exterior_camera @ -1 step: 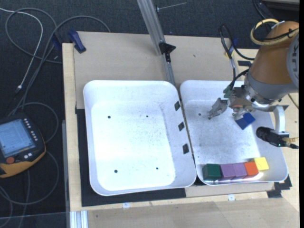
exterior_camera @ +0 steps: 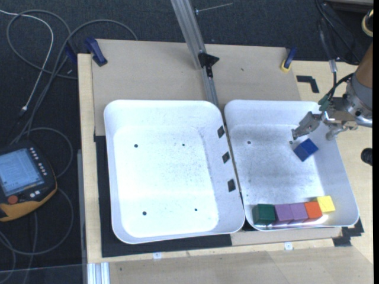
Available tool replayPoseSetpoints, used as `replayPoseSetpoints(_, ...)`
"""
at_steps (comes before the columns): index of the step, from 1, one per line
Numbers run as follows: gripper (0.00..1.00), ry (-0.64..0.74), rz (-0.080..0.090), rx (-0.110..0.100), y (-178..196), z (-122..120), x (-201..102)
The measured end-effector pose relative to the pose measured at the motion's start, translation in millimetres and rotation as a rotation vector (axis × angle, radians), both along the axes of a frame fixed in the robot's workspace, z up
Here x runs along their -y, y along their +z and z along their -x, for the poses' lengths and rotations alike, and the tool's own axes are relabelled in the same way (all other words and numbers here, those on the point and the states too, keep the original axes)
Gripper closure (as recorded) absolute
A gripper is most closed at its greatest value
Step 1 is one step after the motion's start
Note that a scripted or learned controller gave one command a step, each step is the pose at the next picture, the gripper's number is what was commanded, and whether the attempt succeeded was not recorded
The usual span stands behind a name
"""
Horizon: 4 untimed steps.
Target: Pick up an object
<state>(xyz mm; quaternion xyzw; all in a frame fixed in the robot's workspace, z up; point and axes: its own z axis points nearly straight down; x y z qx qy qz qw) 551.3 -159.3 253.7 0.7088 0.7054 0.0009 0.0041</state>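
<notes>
My gripper (exterior_camera: 312, 134) hangs over the far right part of the right bin (exterior_camera: 278, 176), fingers spread apart and open. A blue cube (exterior_camera: 305, 149) sits just below the left fingertip, tilted, and is not between the fingers. I cannot tell whether it rests on the bin floor or touches the finger. Along the right bin's front wall stands a row of blocks: green (exterior_camera: 265, 213), purple (exterior_camera: 290, 211), orange (exterior_camera: 312, 209) and yellow (exterior_camera: 326, 204).
The left bin (exterior_camera: 160, 170) lies beside the right one. A metal pole (exterior_camera: 189, 22) slants up from the bench's back edge. Blue and yellow clamps (exterior_camera: 95, 51) sit at the back corners. A teach pendant (exterior_camera: 21, 173) lies on the floor at left.
</notes>
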Motion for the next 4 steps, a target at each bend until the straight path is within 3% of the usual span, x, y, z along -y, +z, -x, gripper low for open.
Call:
replayPoseSetpoints(1, 0.0, -0.004, -0.006, -0.018, -73, 71, 51)
replayPoseSetpoints(2, 0.0, 0.006, -0.009, -0.014, -159, 37, 58)
replayPoseSetpoints(3, 0.0, 0.009, -0.002, -0.001, -154, -20, 58)
replayPoseSetpoints(4, 0.0, 0.009, -0.002, 0.001, -153, -97, 57)
